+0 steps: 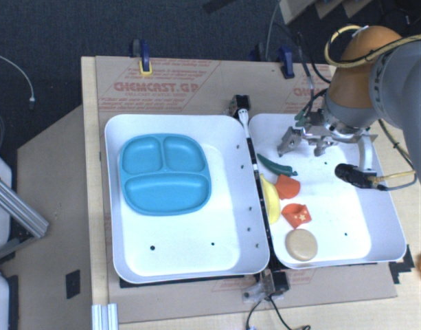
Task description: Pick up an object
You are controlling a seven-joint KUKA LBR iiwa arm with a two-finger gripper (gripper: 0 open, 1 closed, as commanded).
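My gripper [305, 145] hangs over the back part of the right bin [351, 215], its fingers spread open with nothing between them. Just in front and left of it lies a thin green pod [275, 164]. Below that sit an orange-red piece [287, 186], a yellow banana [270, 199] along the bin's left wall, a red piece [297, 214] and a round tan bun [301, 244]. None of them touches the gripper.
The left bin [196, 243] holds a blue divided plate [165, 172]. A black connector with a yellow cable [354, 174] juts from the arm over the right bin. Clamps stand at the board's back edge. Bare white floor lies in the right bin's right half.
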